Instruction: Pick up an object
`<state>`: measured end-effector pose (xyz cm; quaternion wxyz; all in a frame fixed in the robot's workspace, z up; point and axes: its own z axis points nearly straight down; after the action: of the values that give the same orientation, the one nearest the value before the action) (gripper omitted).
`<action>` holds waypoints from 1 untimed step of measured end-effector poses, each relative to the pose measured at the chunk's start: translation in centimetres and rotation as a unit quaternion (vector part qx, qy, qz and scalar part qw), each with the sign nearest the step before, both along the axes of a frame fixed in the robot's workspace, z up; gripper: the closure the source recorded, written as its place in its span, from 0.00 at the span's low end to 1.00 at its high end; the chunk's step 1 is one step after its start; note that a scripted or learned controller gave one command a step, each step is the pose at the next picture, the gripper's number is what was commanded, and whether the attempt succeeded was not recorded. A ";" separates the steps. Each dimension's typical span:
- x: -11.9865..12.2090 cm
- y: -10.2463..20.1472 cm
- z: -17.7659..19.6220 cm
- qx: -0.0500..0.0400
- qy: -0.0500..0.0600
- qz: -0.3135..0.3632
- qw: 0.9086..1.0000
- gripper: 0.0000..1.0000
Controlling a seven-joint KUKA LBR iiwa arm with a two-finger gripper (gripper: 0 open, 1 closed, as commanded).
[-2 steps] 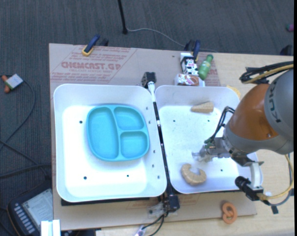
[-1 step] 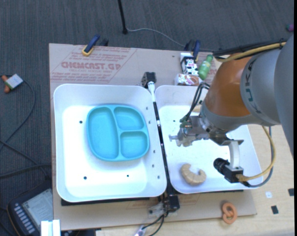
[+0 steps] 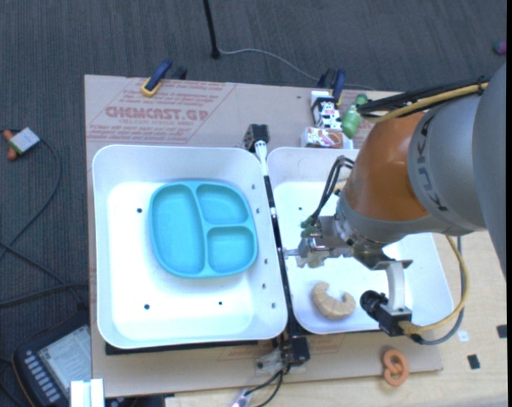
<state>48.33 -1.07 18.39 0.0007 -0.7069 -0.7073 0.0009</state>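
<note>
Arm (image 3: 425, 168) over right bin (image 3: 438, 299). Gripper (image 3: 311, 248) low above bin floor; finger state cannot be read, nothing visibly held. Croissant-shaped object (image 3: 332, 301) lies just toward the bin's near wall from gripper, long axis running across the bin. Floor around it bare; near wall close. Left bin (image 3: 112, 227) holds blue divided plate (image 3: 203, 229).

There are two white bins (image 3: 103, 227) side by side on the bench (image 3: 175, 113). One blue plate (image 3: 203, 229) with three sections sits in one bin, and one tan croissant (image 3: 332, 302) lies in the other. One robot arm (image 3: 425, 172) reaches over them, and one small orange ring (image 3: 395, 366) lies on the bench.
</note>
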 end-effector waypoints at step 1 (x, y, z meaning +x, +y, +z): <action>0.0 -2.6 0.0 0.000 0.000 -0.001 1.000 1.00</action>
<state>48.32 -3.71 18.41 0.0002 -0.7076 -0.7066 0.0010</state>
